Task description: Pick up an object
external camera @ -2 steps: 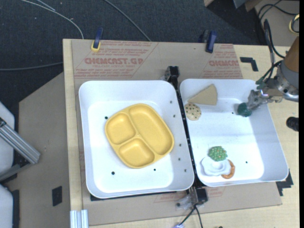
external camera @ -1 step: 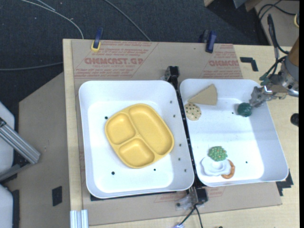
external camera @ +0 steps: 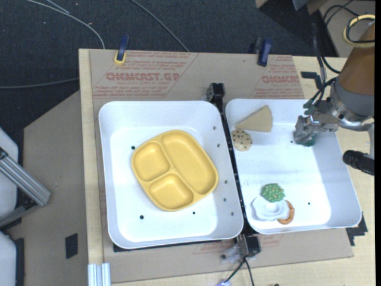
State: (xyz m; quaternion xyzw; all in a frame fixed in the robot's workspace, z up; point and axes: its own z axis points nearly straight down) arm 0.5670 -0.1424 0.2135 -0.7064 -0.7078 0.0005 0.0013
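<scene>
In the right bin (external camera: pixel 321 177) lie a tan wedge-shaped piece (external camera: pixel 256 120) at the far left corner and a round speckled cookie (external camera: pixel 241 139) just below it. Near the front of that bin sits a small heap: a green broccoli-like piece (external camera: pixel 272 192) on a white object (external camera: pixel 266 210) with an orange ring (external camera: pixel 287 214) beside it. My gripper (external camera: pixel 305 134) hangs low over the far right part of the right bin, well to the right of the wedge. Nothing shows between or under it.
The left bin (external camera: pixel 116 177) holds a yellow three-compartment plate (external camera: pixel 173 169). Black clamps (external camera: pixel 215 92) sit between the bins at the far and near ends. Blue clips (external camera: pixel 263 51) hold the cardboard base. The arm's orange band (external camera: pixel 359 70) rises at the right edge.
</scene>
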